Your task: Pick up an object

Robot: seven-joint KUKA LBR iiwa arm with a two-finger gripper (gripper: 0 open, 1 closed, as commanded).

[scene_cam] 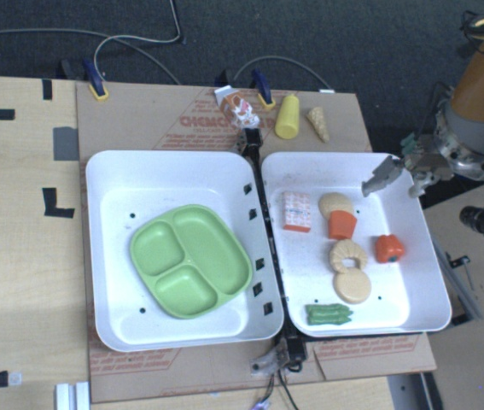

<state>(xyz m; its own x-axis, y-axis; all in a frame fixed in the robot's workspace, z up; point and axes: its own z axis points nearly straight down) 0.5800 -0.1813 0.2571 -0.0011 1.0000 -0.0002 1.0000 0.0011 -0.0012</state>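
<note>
Jaws [393,176] seen parted, nothing held, at right bin's [421,229] upper right rim. Orange block [341,225] sits mid-bin; jaws should be centred over it before descent, clear of neighbouring cookie [335,203].

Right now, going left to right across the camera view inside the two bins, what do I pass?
Green divided plate → white and pink packet → green pea pod → red pepper → gripper.
</note>
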